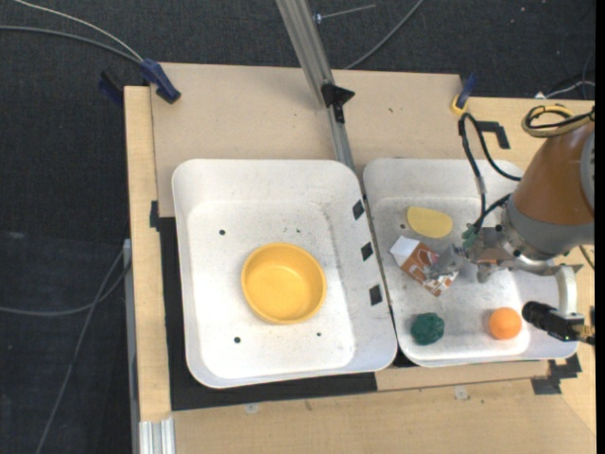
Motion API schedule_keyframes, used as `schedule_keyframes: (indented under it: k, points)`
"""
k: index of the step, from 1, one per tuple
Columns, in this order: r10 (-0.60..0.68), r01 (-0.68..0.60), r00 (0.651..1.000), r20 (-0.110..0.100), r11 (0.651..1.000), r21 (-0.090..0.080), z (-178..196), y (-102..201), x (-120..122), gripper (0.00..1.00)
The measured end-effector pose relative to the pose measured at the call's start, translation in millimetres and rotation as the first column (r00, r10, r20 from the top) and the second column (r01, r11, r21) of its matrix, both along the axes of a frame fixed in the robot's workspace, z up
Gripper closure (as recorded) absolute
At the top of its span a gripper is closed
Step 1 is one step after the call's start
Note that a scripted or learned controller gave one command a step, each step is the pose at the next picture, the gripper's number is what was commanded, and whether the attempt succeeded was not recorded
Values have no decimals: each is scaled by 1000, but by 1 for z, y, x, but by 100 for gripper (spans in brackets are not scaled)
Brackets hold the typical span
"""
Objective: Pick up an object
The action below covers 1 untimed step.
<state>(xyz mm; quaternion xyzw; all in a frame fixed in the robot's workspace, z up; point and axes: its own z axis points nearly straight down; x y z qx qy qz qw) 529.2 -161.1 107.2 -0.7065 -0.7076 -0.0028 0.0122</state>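
Observation:
The right bin (473, 183) holds a flat yellow piece (430, 221) near its back. In front of it lies a crumpled brown and white packet (423, 262), with a dark green ball (427, 327) and an orange ball (505, 323) near the bin's front. My gripper (465, 256) hangs low over the middle of this bin, just right of the packet and close to its edge. I cannot make out anything held in it. The orange ball lies in front of the wrist, apart from it.
A yellow bowl (284, 282) stands upright in the middle of the left bin (213, 197). A slanted metal pole (312, 45) runs from the top of the view down to the gap between the bins. Cables (477, 173) hang over the right bin's back edge.

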Motion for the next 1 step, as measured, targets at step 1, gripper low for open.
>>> schedule_keyframes:
  k: [1]
  points:
    - [1,-1,1000,19,1000,-3,16,0,5,100]
